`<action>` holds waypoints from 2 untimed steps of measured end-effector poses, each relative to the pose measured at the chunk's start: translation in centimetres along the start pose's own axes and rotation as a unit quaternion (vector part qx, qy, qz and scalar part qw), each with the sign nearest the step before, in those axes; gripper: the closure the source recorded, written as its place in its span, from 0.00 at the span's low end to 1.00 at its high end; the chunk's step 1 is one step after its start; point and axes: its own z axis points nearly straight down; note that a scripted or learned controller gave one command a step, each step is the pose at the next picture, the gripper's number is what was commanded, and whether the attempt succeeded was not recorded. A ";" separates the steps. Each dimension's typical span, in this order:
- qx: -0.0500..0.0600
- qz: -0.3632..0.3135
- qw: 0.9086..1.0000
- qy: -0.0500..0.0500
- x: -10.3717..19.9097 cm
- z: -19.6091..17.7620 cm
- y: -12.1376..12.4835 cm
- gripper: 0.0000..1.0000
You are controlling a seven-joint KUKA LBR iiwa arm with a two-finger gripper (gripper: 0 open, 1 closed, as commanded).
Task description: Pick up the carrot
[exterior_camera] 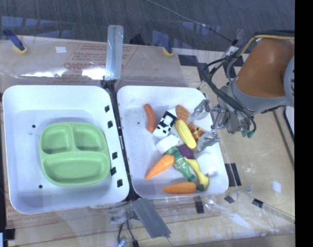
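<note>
From where I stand, the biggest things on the bench are the two white bins, and I take the right bin (141,184) as my landmark for all the rest. To its left, touching along the shared edge, sits the left bin (12,138), which bears a green divided plate (73,154), probably kept there as a place to drop things later. The arm (264,71) comes in from the right of the landmark bin, its orange band above the bin's far right corner, and the gripper (205,125) hangs over the bin's right rim with its two fingers apart and nothing between them, I judge so that it can descend on a target. Inside the landmark bin the toy food is heaped toward the right half. The carrot (160,166) lies near the middle of the bin's floor, tilted, its thick end touching the pile and its point toward the near left corner; this free side seems the easiest to approach. A second orange piece (180,188) lies along the near wall (it looks much like another carrot). A corn cob (186,134) lies in the heap just under the gripper, and a sausage (150,117) lies alone toward the far wall.
</note>
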 end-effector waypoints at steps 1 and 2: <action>-0.002 -0.034 0.999 0.002 4.7 5.7 9.0 0.00; -0.001 -0.129 0.992 0.001 6.1 13.5 8.7 0.00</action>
